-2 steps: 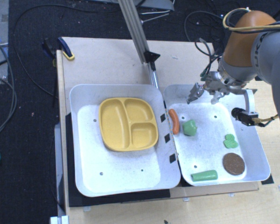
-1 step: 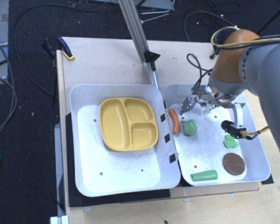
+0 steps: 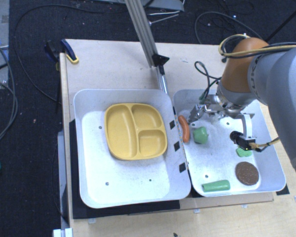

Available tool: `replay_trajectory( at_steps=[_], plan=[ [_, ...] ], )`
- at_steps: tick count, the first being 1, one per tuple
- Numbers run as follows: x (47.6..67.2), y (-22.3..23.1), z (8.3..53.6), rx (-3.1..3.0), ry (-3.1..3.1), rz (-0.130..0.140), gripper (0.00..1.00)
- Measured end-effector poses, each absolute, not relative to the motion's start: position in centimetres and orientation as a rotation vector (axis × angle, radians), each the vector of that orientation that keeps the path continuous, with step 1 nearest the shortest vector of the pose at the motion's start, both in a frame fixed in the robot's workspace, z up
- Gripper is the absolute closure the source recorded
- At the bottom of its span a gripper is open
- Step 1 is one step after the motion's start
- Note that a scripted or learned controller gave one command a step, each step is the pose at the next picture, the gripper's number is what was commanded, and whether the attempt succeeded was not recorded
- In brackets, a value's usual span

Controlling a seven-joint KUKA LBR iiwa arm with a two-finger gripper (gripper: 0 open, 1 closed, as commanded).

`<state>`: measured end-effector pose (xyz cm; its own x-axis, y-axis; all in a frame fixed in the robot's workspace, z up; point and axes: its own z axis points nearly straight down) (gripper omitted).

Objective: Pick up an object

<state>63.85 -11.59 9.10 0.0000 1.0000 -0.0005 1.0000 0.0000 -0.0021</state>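
The grey arm with its orange band is down over the right-hand white bin [image 3: 266, 179], and the jaws [image 3: 200, 110] sit low at that bin's upper left, just above a small green rounded block [image 3: 201, 135] and just beside an orange sausage-shaped piece [image 3: 185, 130] that lies along the divide between the bins. How far the jaws stand apart I cannot tell; cables and bracket clutter the tip, and nothing shows between them.

Here is the danger, as I judge it. Those two candidates lie close together and right against the bin's sloped wall, so a descent aimed at either could catch the rim, or nudge the sausage piece up the wall instead of trapping it. The green block looks rounded, and could squirt out sideways as the jaws close. A black fitting [image 3: 240, 140] on the arm's cable hangs low over a flat green piece [image 3: 244, 153] and could drag it.

Now the containers. The right bin also holds a brown round disc [image 3: 247, 173] near its lower right corner and a green cylinder lying flat [image 3: 216, 185] at its front edge, both well apart from the jaws. The left-hand white bin [image 3: 98, 181] carries a yellow plastic three-compartment plate [image 3: 136, 131], its compartments bare. Both bins rest on the pale wooden worktop [image 3: 108, 63].
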Motion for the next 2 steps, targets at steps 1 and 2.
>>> replay_trajectory(
  at_steps=[1,2],
  plan=[
    [64.0,-11.6,10.3,-2.223,-2.223,-0.001,1.00],
    [63.5,-12.0,16.5,-2.227,-2.224,-0.005,1.00]
  ],
)
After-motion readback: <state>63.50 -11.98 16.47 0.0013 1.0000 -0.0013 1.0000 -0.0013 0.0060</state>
